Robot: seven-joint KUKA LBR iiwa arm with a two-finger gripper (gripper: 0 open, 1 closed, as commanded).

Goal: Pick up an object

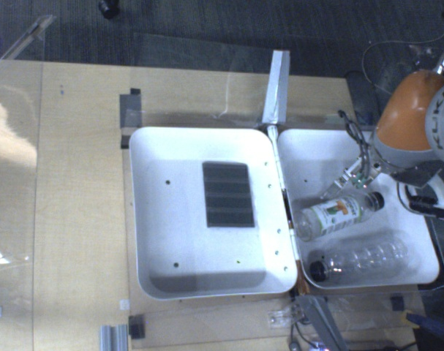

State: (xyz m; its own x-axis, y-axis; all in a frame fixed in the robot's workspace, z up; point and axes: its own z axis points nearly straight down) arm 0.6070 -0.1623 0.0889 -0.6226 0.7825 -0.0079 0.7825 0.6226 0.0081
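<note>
- Gripper (355,179) detail is hard to read: thin metallic fingers reach down from the grey wrist toward the upper end of a bottle, and I cannot tell whether they are spread or pinched, nor whether they touch it.
- Arm (412,123), grey with a rounded orange band, is cut off by the right edge of the view.
- Labelled bottle (337,216) lies on its side in the right bin (309,148), cylindrical, pale label with green and orange print, dark cap pointing right.
- Clear plastic bottle (360,258) lies below it, ribbed and see-through with a dark cap at its left end; its outline fades against the white floor.
- Left bin (156,196) is shallow, white, round-cornered, holding a dark ribbed rectangular pad (227,194) lying flat near its middle.
- Both bins sit on a pale wooden bench (75,196).
</note>
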